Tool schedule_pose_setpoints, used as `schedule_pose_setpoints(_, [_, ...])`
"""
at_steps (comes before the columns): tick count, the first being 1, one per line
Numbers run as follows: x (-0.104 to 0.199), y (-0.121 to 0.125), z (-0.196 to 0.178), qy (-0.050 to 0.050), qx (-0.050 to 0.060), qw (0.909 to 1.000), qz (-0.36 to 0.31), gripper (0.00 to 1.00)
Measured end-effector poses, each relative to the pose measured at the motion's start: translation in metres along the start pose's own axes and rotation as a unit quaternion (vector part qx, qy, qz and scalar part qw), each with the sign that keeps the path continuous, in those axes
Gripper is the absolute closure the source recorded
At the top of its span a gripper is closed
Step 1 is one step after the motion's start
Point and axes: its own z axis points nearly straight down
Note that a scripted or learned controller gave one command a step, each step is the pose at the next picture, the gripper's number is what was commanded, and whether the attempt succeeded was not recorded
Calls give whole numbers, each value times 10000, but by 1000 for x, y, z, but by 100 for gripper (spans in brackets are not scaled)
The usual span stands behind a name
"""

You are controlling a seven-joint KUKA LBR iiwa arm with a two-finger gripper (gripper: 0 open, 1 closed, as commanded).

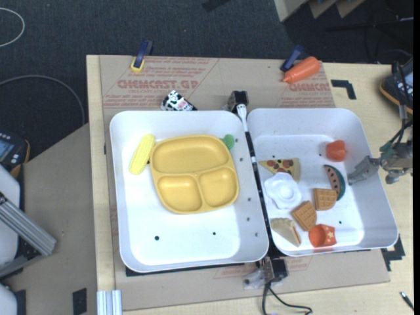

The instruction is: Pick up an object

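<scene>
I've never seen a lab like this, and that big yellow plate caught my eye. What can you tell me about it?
The yellow plate is a divided tray that looks like smooth plastic, with rounded corners: one long compartment across the top and two smaller ones below. It lies flat, slightly turned, in the left bin. A toy corn cob lies against its left edge, and a small green piece peeks out at its upper right corner.

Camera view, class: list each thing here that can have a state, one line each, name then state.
Yellow divided plate: upright, in left bin.
Corn cob: lying beside the plate.
Pizza slice: flat, in right bin.
Fried egg: lying flat.
Gripper: over right bin's right rim, holding nothing visible.
</scene>
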Motion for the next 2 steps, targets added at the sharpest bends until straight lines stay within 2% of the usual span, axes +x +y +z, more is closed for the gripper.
schedule_pose_setpoints(1, [0,3,-6,-19,-63,10000,-19,0])
schedule_pose_setpoints(2, [-6,7,40,-4,-37,10000,-14,0])
